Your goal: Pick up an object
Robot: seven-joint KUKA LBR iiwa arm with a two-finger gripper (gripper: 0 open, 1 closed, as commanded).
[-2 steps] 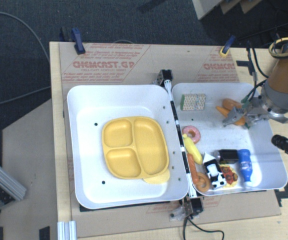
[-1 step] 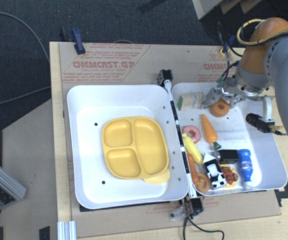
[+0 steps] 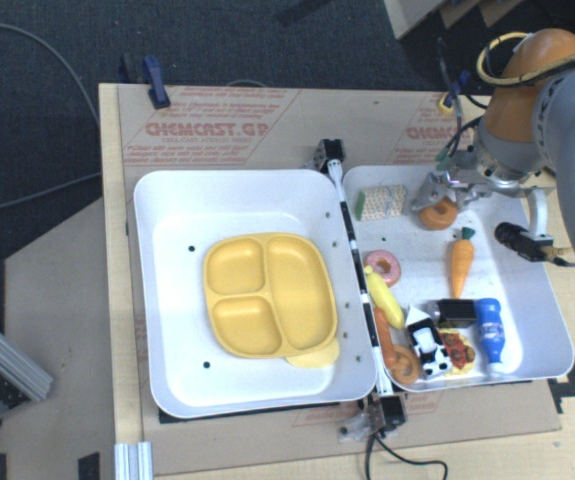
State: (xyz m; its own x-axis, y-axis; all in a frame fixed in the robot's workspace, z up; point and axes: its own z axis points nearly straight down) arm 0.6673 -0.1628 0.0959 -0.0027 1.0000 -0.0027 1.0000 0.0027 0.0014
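The counter point(image 3: 267, 118) carries two white bins side by side, their inner rims touching along a dark seam. The left bin point(image 3: 167, 268) is the larger; a yellow divided plate point(image 3: 267, 293) lies near its middle, leaving bare floor around it, widest toward 9 and 12 o'clock. The right bin point(image 3: 537, 298) is crowded along its 6 o'clock edge, with open floor near the middle and toward 3 o'clock. The arm point(image 3: 557, 88) reaches in from 3 o'clock over that bin's 12 o'clock rim. Its hand point(image 3: 445, 196) sits low against an orange ball point(image 3: 437, 213); whether its grip is wide or narrow cannot be told. At the ball's 9 o'clock lies a pale sponge point(image 3: 382, 201). A carrot point(image 3: 460, 261) lies apart at 5 o'clock. Along the seam rest a pink donut point(image 3: 381, 265) and banana point(image 3: 385, 298), with a blue bottle point(image 3: 489, 333) toward the 5 o'clock corner.
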